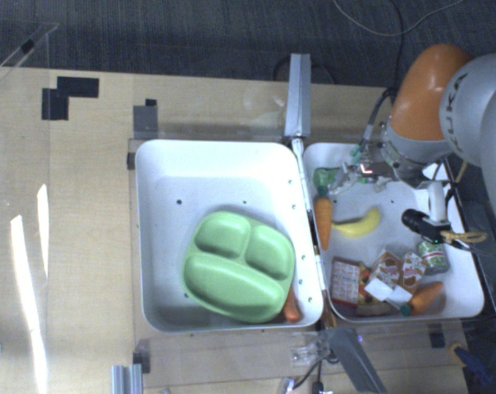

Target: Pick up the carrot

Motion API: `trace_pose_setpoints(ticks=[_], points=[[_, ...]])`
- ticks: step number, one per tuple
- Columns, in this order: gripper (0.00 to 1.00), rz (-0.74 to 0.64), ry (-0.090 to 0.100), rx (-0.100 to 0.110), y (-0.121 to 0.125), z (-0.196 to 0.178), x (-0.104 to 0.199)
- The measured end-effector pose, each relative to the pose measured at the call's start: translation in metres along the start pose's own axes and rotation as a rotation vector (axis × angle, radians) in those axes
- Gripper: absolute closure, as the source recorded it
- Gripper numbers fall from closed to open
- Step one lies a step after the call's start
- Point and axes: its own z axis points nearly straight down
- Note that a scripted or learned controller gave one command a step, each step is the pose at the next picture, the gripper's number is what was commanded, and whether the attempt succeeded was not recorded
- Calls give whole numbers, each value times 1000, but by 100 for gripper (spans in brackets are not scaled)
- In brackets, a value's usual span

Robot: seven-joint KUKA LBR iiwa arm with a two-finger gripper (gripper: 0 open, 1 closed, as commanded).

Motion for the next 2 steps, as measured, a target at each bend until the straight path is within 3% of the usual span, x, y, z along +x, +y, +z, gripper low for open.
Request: trace_pose_setpoints(ticks=[1,2], points=[[0,-139,0,2,37,25,-34],[0,-206,-1,-2,19,24,-31]])
